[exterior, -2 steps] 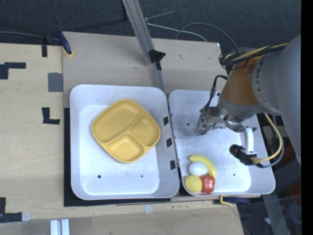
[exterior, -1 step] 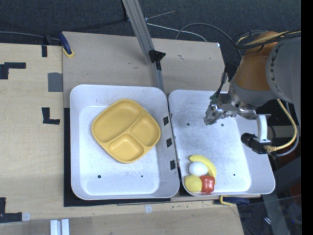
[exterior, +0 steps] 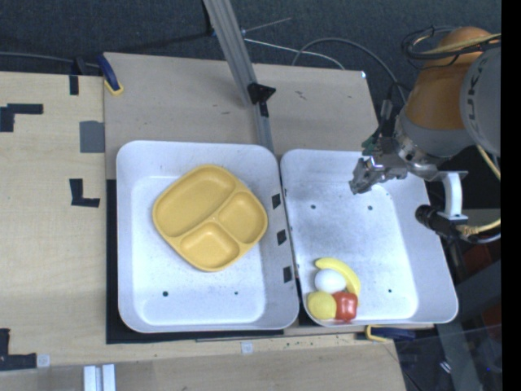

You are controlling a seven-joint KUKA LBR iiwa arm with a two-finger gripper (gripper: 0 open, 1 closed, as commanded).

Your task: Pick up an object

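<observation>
Where bin corners meet, yellow banana, white egg

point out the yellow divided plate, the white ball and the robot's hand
yellow divided plate (exterior: 210, 217), camera view, centre ridge
white ball (exterior: 329, 281), camera view, top surface
hand (exterior: 363, 181), camera view, between the fingertips

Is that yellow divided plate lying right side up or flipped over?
Right side up. The yellow plate lies flat in the left bin, and its three hollow compartments face upward with raised ridges between them.
</observation>
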